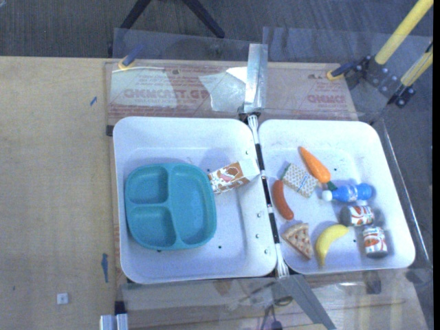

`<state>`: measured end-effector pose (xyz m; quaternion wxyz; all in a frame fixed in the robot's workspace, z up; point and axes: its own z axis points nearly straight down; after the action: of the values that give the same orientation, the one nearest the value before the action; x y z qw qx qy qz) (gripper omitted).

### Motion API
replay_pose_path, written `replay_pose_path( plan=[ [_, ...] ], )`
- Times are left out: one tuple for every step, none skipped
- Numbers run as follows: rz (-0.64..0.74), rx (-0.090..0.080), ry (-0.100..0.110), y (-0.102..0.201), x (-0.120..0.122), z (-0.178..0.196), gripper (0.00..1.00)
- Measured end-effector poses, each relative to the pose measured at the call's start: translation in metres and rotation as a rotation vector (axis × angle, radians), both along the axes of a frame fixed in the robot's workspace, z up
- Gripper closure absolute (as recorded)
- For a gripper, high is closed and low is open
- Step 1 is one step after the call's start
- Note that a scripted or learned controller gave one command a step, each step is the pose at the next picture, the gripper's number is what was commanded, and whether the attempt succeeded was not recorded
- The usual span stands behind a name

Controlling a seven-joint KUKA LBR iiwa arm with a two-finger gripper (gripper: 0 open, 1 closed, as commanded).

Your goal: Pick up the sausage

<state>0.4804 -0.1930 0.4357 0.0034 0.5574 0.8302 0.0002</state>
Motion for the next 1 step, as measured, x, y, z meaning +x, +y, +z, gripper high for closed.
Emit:
replay_pose_path(
  plan=[
    [-0.145,0.003,0.003,0.0247,0.0002,0.0001,1.0]
  ],
)
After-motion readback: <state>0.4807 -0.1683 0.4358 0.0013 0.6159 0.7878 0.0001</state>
